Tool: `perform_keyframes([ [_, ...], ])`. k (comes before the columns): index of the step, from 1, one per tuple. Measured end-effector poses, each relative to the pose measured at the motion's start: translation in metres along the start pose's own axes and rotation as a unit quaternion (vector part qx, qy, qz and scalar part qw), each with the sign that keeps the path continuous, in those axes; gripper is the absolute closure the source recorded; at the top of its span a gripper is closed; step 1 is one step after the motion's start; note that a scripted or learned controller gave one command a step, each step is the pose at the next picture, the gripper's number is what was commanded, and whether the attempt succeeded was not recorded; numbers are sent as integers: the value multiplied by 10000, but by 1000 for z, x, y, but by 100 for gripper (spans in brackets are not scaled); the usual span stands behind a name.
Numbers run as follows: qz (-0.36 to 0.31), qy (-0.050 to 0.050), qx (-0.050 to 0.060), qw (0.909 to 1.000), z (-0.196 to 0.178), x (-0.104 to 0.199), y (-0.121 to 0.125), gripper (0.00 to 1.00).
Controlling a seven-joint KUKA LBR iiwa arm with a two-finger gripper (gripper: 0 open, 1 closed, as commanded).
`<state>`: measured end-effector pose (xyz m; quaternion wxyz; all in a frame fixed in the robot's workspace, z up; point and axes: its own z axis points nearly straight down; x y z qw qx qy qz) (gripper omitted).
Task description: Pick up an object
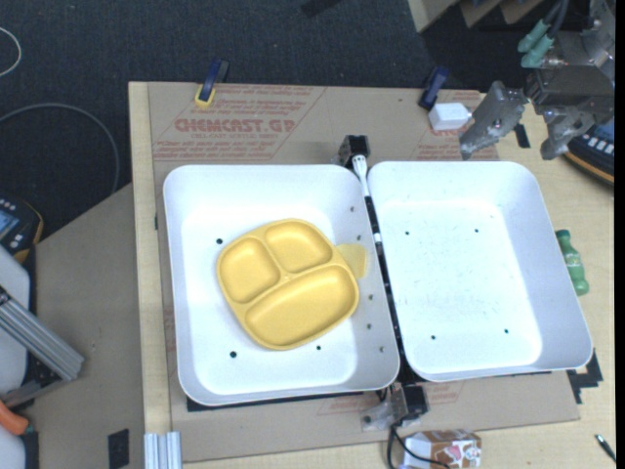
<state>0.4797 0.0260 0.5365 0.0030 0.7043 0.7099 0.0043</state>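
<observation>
Plywood bench [293, 115] on dark carpet carries two shallow white bins side by side. Nearest in the left bin [195, 360] lies a yellow divided plate [286, 283], flat, its long axis running from near-right to far-left, the two small compartments on its far side. The right bin [469, 262] sits just beside it. Farthest, beyond the right bin's far-right corner, the gripper [518, 135] hangs with fingers apparently spread, grasping nothing.

Gripper [518, 130]: two grey metal fingers [485, 125], blocky, angular, dull sheen. Above them, boxy silver-grey wrist housing with dark recesses. Teal fitting just left of housing; black cables looping up behind it. Markings too small to read.
</observation>
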Motion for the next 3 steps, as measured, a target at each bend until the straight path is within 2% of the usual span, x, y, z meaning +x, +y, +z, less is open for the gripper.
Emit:
perform_keyframes([
  [1, -18, 2, 36, 10000, 2, 91, 0, 0],
  [2, 26, -2, 15, 10000, -10, 86, 1, 100],
  [3, 60, -28, 128, 9999, 118, 67, -2, 100],
])
